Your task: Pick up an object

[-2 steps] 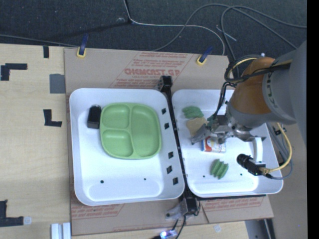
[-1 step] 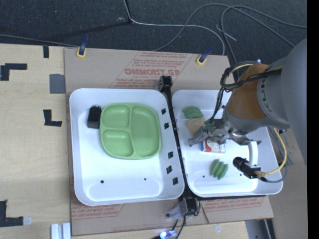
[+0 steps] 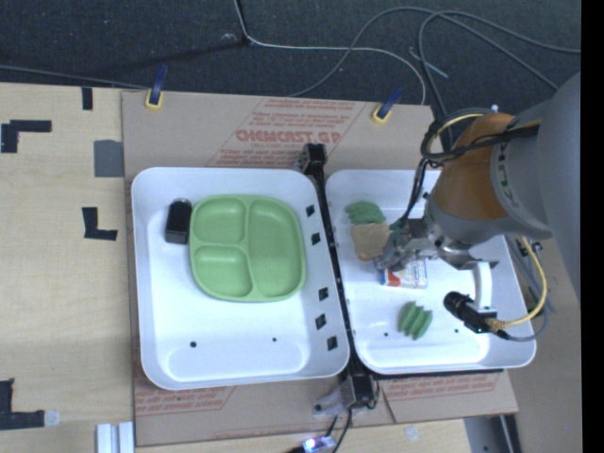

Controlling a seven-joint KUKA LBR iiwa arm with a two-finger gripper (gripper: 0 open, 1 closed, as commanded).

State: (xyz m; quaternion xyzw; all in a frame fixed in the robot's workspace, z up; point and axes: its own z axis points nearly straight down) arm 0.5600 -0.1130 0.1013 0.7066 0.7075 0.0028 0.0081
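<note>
In the right bin [image 3: 377, 347] lie a pale green piece [image 3: 363, 212] at the back, a tan block [image 3: 369, 242] just in front of it, a small red, white and blue packet [image 3: 409, 274] in the middle, and a ridged green object [image 3: 413, 320] toward the front. My gripper [image 3: 396, 256] hangs low over the bin's middle, right beside the tan block and over the packet's left end. The arm's orange band [image 3: 464, 173] and grey body cover the bin's right part.
The left bin [image 3: 170, 347] holds a light green divided plate [image 3: 248, 248] and a small black block [image 3: 178, 221] to its left. A black clip strip [image 3: 326, 253] runs between the bins. Cables loop across the dark floor behind the cardboard sheet [image 3: 283, 125].
</note>
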